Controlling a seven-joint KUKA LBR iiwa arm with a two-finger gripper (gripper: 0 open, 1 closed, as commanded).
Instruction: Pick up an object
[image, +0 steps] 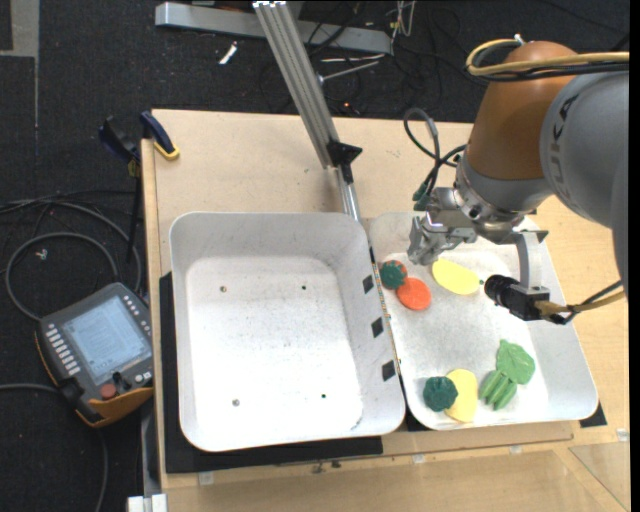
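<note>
Gripper (430, 243), right of centre frame, poised low over right white bin (560, 395) | opening and hold: cannot tell | likely targets just below: small dark-green lump (393, 272), orange ball (414, 294), flat yellow oval piece (456, 277) | crowded; bin divider wall close | green leafy toy (508, 372), teal lump (439, 392) lower right, clear.

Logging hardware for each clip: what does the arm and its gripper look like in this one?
The arm is bulky, with smooth grey rounded casing and a wide orange band above the wrist. A pale cable loops over the top of the orange section. Below it sits a metallic grey wrist block, ending in the gripper. Thin dark cables trail off the wrist, and a small black cylindrical attachment hangs on a bracket beside it.
</note>
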